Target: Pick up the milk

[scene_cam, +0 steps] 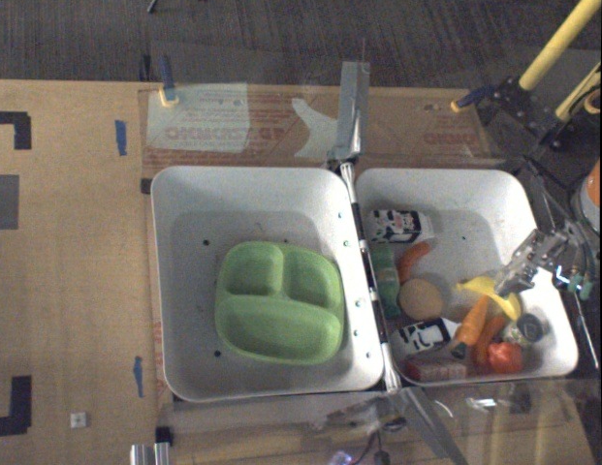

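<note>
The milk, a small black-and-white carton, lay at the right bin's ten o'clock, against the wall shared with the left bin. The pincer hovered at three o'clock over the banana; how wide it stood could not be told, and nothing showed in it. A second patterned carton at seven o'clock risked being mistaken for the milk, and the wall could block a finger.

We see a robotics lab: a taped cardboard tabletop carrying two white bins, grey carpet beyond, and clamped yellow rig poles.
</note>
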Robot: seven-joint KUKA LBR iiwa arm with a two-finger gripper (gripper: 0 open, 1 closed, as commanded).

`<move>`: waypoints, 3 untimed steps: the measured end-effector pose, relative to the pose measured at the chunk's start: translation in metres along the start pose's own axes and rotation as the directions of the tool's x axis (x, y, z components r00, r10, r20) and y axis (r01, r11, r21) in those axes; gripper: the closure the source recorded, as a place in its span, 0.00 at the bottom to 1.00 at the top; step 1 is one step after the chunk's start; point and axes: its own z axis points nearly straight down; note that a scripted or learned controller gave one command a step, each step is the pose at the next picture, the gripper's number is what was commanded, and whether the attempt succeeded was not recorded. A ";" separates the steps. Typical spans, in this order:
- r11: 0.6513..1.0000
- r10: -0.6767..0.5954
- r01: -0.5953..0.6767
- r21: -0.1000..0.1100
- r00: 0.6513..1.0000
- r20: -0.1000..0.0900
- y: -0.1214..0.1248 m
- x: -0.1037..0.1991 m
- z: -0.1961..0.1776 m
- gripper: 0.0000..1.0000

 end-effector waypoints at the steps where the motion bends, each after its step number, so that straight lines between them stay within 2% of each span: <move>1: 1.000 0.002 -0.002 -0.002 1.000 0.001 0.001 -0.002 -0.008 1.00; 2: 1.000 0.003 -0.003 -0.003 1.000 0.003 0.002 -0.005 -0.016 1.00; 3: 0.987 0.159 -0.159 0.004 0.987 0.000 -0.011 -0.034 0.001 1.00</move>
